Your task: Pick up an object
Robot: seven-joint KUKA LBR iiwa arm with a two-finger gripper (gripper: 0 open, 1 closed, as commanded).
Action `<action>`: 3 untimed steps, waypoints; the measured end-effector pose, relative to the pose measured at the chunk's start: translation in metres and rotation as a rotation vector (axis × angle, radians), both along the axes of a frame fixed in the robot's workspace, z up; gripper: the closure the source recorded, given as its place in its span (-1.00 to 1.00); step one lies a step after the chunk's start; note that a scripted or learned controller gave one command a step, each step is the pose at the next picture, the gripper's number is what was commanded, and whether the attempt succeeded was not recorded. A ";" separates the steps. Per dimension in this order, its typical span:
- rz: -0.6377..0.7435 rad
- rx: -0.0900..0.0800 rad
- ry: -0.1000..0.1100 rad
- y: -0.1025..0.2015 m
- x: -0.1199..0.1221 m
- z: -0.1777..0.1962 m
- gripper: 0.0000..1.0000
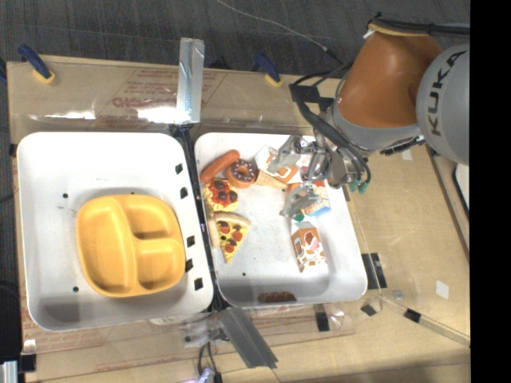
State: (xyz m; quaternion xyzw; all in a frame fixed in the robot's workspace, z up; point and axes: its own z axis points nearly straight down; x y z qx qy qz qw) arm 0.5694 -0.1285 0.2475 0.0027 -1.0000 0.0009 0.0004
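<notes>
Several small toy foods lie in the right bin (347, 274), and we judge the carton (308, 246) at lower right light, stiff, best pinched across its flat sides, while our hand (307, 191) hovers just above it, grip unreadable.

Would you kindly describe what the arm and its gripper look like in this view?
The arm is light grey and rounded, with black KUKA lettering on its side and a broad, glossy orange band above the wrist. Black cables loop beside the wrist. The gripper is a small dark and metallic assembly with a teal-green detail on one side.
</notes>
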 end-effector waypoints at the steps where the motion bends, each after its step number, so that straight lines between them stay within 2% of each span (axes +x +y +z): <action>1: 0.089 0.006 0.012 -0.034 0.007 -0.134 -1.00; 2: 0.198 0.001 -0.004 -0.082 -0.033 -0.154 -1.00; 3: 0.227 0.003 -0.002 -0.079 -0.048 -0.155 -1.00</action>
